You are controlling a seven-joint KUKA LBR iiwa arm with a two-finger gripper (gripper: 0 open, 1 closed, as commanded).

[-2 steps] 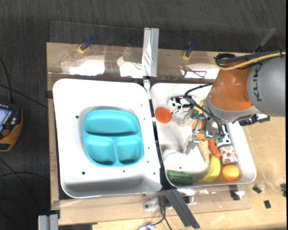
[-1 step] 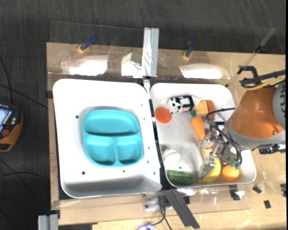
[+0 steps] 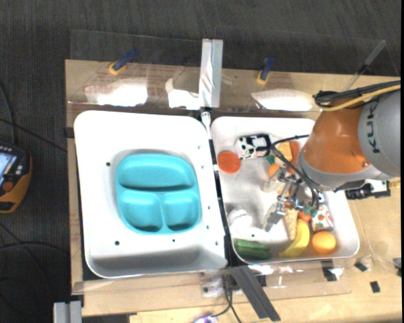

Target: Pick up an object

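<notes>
The gripper [image 3: 285,210] hangs low inside the right bin [image 3: 256,130], its metal fingers [image 3: 277,218] pointing down and toward the bin's near side. Whether they are spread or closed cannot be told at this slant, and nothing can be seen between them.

Just right of the fingertips, close enough that contact cannot be ruled out, stands a pale wedge-shaped piece [image 3: 291,221], with a banana [image 3: 297,237] directly beyond it toward the near wall. An orange [image 3: 324,241] sits beside the banana, further right, and a small red-and-white carton [image 3: 321,215] lies just above the orange, tucked under the wrist.

Left of the gripper and slightly nearer the camera rests a white cup-like item [image 3: 239,219]. Along the near wall below it lies a dark green cucumber [image 3: 252,249].

Up and away from the gripper, a red-orange ball [image 3: 228,161] sits by the dividing wall, and a black-and-white patterned toy [image 3: 253,147] lies beside it. A carrot-like orange piece [image 3: 293,149] pokes out from behind the arm's orange band [image 3: 331,150].

Well to the left, the left bin [image 3: 94,180] holds a turquoise divided tray [image 3: 158,190].
</notes>
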